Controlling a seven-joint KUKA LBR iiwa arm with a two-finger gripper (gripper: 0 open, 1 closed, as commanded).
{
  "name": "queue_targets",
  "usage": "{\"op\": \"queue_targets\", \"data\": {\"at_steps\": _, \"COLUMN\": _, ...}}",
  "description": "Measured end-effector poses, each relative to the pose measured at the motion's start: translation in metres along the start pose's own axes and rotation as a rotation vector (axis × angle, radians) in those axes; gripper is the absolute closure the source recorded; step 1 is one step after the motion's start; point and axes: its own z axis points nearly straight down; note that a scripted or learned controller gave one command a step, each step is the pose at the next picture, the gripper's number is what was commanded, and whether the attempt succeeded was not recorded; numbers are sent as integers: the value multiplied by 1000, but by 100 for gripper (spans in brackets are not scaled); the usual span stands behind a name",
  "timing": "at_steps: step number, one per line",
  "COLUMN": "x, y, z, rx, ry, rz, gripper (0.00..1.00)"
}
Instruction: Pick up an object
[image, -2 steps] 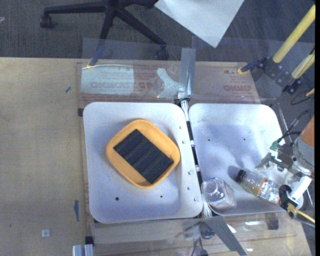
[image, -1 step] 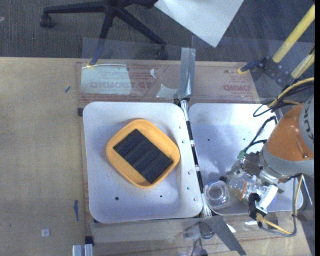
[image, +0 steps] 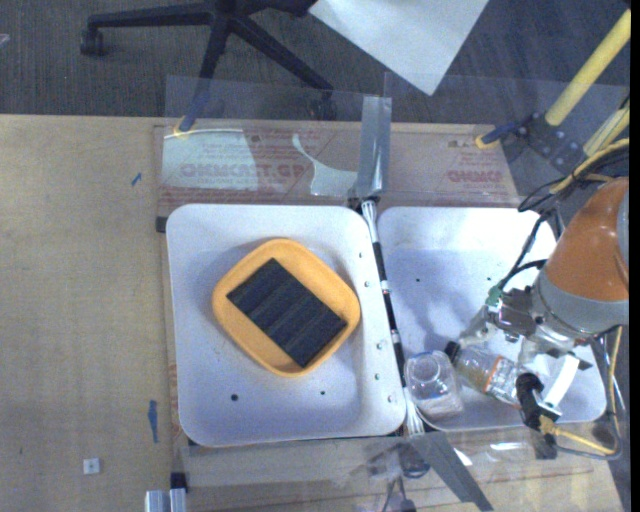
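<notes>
Two shallow white bins stand on the worktop (image: 80, 300): a left bin (image: 200, 400) and a right bin (image: 440, 250). Left bin: one orange dish (image: 240, 320) with a dark ribbed insert, centre-left of frame. Right bin: one clear plastic bottle (image: 440, 380), lower right. One arm (image: 590, 260) at right edge.

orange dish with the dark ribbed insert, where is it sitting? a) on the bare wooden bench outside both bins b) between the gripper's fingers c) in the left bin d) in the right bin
c: the orange dish lies flat on the floor of the left bin, well apart from the arm's gripper, which is over the right bin near a clear plastic bottle.
</notes>
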Motion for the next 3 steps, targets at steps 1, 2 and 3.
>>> {"op": "queue_targets", "data": {"at_steps": 1, "x": 30, "y": -3, "z": 48, "rx": -23, "ry": 5, "rz": -223, "gripper": 0}}
{"op": "queue_targets", "data": {"at_steps": 2, "x": 30, "y": -1, "z": 38, "rx": -27, "ry": 5, "rz": -221, "gripper": 100}}
{"op": "queue_targets", "data": {"at_steps": 3, "x": 30, "y": -1, "z": 39, "rx": -27, "ry": 5, "rz": -221, "gripper": 0}}
